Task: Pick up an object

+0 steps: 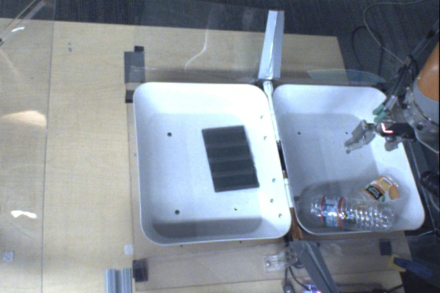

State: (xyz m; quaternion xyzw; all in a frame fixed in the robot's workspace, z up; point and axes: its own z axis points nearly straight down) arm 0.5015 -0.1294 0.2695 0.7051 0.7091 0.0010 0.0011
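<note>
1. As I look down on the bench, gripper (371, 130) hangs over the right bin (309, 106), fingers spread, nothing btwn them.
2. Clear plastic bottle (350, 211) lies on its side along that bin's near edge, w/ a small yellow-brown item (381, 190) just beside it.
3. Left bin (158, 113) holds a dark ribbed block (229, 158) mid-floor.

A: What lies in the left bin (148, 147)?
B: A ridged pad (230, 158), near its middle, turned slightly askew.
A: And the right bin (302, 113)?
B: A plastic bottle (350, 212) lies on its side along the front edge. A small bottle (382, 190) lies just behind it, toward the front right corner. The gripper (371, 133) hangs over the right edge, behind both.
</note>
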